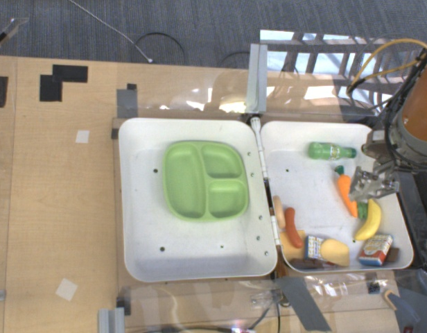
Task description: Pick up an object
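Observation:
The right white bin holds several toy foods. A green bottle lies near its far side. An orange carrot and a yellow banana lie by its right wall. My gripper hangs over the right bin, right of the carrot and just above the banana's upper end. A small green item peeks out just below it. I see nothing held in the gripper.
Along the right bin's near edge lie a red sausage, a blue box, a yellow lump and a red-and-white carton. The left bin holds a green divided plate. Cables hang at the upper right.

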You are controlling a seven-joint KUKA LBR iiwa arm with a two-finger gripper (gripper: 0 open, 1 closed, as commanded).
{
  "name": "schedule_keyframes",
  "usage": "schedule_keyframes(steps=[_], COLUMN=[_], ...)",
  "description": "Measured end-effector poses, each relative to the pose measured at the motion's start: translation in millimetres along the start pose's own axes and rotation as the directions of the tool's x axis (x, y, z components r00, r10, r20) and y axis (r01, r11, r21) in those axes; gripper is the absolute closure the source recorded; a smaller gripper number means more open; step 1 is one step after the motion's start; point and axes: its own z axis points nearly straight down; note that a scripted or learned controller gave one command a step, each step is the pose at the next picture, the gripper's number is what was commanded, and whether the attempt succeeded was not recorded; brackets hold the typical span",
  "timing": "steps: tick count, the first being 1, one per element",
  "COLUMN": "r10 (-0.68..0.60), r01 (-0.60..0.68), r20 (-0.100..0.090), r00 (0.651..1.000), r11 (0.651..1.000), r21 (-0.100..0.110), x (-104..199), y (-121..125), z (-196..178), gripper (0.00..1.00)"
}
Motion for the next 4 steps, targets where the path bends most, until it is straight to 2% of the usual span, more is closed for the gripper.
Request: schedule_keyframes(steps=[1, 2, 3, 4], r10=[0.387, 0.629, 0.406, 0.719], r01=[-0.387, -0.629, -0.406, -0.719], r20=[-0.004, -0.004, -0.008, -0.005], r00=[0.922, 0.778, 0.914, 0.695], r11=[0.922, 0.778, 0.914, 0.695], r21=[-0.007, -0.005, -0.011, -0.004], x=[-7.8, -44.6, 33.2, 1.9], y=[7.7, -41.6, -20.6, -27.5], z=[-14.1, -58.2, 6.1, -36.8], gripper=[1.0, 1.0, 1.0, 1.0])
